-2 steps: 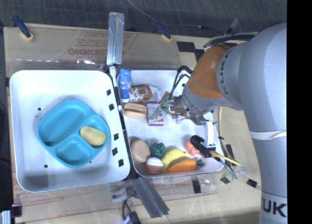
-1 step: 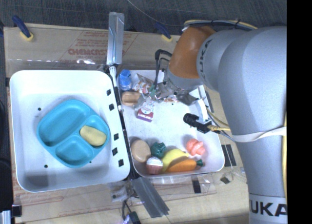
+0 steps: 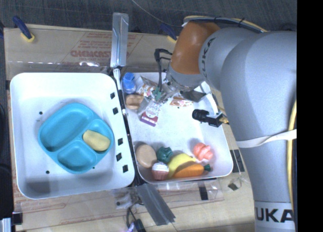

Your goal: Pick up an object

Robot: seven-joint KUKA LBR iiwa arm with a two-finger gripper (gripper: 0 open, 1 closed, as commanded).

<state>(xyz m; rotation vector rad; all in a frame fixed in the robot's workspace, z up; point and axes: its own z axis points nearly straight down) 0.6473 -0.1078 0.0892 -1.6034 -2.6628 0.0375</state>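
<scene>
Toys lie in the right bin [image 3: 222, 168]: along its near edge a carrot [image 3: 191, 171], banana [image 3: 180, 161], cupcake [image 3: 160, 170], tan egg [image 3: 145, 155] and pink shell [image 3: 203, 151]. Mid-bin, a small packet [image 3: 150, 116]. Left bin [image 3: 20, 125]: blue divided plate [image 3: 65, 130] bearing a yellow piece [image 3: 96, 140]. Farther back, gripper [image 3: 162, 94] over wrappers; its finger state cannot be told.
</scene>
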